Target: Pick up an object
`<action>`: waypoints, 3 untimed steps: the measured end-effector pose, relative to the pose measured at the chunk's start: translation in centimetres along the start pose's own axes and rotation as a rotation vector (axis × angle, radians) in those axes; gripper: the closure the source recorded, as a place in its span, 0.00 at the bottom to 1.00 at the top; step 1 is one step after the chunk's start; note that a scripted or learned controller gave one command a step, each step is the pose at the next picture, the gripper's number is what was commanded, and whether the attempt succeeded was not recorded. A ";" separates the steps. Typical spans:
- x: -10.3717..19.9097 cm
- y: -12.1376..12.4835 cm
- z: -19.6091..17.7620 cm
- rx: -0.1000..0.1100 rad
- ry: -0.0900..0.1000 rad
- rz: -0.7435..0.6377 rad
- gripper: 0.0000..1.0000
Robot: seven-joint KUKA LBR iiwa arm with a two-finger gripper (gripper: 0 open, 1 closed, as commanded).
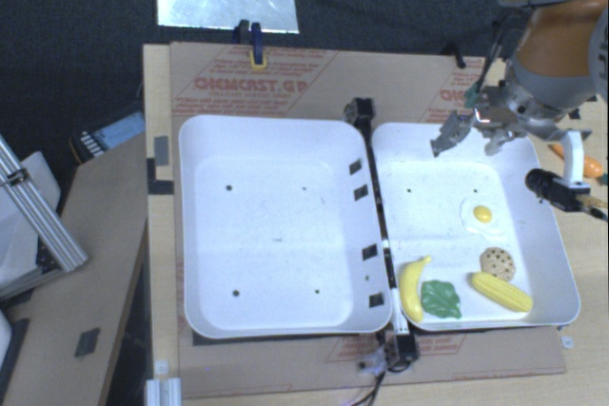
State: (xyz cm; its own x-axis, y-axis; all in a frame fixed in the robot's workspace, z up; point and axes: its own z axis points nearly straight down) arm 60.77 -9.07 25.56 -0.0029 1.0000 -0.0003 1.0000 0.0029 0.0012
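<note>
in the camera view, the grey two-finger gripper (473, 140) hung with fingers spread and empty over the right white plastic bin (433, 195)'s far edge, well apart from the yellow plastic banana (412, 288) at its near left corner, probably light, stiff, slippery, best pinched mid-body.

The cardboard sheet (314, 71) under the two white bins carries red printed lettering along its far edge, and there the word "CHEMCAST" can be read, followed by what looks like "GP". The same red print shows again near the far right corner of the cardboard, partly hidden, so it cannot be read completely. More red print runs along the near edge of the cardboard, but it is too small and too covered to read.
</note>
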 end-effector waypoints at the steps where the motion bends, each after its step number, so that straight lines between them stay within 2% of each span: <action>1: 5.8 -2.7 0.7 0.001 0.003 -0.006 0.00; 2: 13.0 -5.8 -3.5 -0.003 0.004 -0.010 0.00; 3: 19.4 -7.0 7.8 0.011 0.002 -0.007 0.00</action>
State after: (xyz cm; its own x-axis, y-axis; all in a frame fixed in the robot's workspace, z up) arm 53.77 10.29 17.77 -0.0102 0.9999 0.0017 0.9999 0.0102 -0.0101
